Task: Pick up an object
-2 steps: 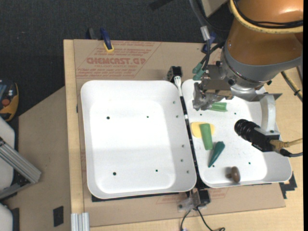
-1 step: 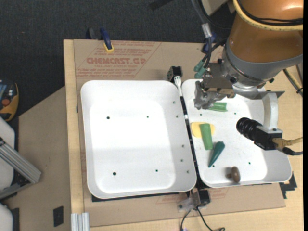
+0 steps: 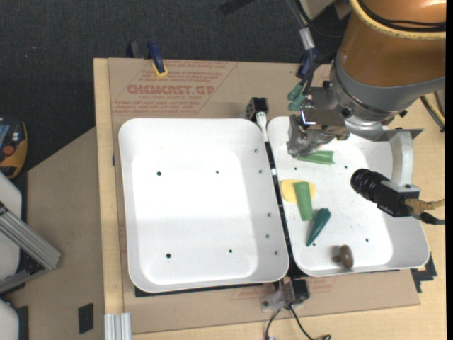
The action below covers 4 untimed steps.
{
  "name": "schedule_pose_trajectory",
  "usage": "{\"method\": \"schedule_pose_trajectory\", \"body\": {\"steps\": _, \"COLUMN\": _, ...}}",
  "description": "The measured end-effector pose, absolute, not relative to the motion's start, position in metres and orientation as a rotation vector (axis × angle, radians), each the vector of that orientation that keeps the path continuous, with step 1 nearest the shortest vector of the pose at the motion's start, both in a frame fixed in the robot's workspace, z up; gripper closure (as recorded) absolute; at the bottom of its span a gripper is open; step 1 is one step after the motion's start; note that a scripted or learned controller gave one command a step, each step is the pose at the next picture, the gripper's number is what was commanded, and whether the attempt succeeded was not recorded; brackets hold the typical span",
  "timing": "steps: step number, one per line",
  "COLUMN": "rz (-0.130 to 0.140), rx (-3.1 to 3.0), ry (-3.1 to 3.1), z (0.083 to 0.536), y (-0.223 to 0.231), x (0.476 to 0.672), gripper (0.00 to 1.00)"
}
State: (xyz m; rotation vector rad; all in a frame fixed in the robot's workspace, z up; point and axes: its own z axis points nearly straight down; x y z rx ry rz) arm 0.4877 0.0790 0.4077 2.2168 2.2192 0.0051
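My gripper (image 3: 303,147) hangs low over the back left part of the right bin (image 3: 396,257), its tips right at the left end of a light green stick (image 3: 318,158) lying flat there. In front of it lie a yellow piece (image 3: 291,188) with a green wedge (image 3: 304,202) across it. A dark teal cone (image 3: 318,226) sits further forward, and a small brown lump (image 3: 344,256) rests near the bin's front edge. The arm's body hides the bin's back right part.
The left bin (image 3: 195,204) sits beside the right one, with a dark divider rail (image 3: 276,190) between them. A black cylindrical fitting (image 3: 379,190) on a bracket overhangs the right bin's right side. Cardboard (image 3: 177,87) underlies both bins.
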Motion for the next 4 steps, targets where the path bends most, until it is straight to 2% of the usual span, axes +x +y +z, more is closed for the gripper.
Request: {"method": "schedule_pose_trajectory", "body": {"steps": 4, "rz": 0.013, "rx": 2.21, "ry": 2.215, "z": 0.449, "y": 0.08, "x": 0.49, "gripper": 1.0}}
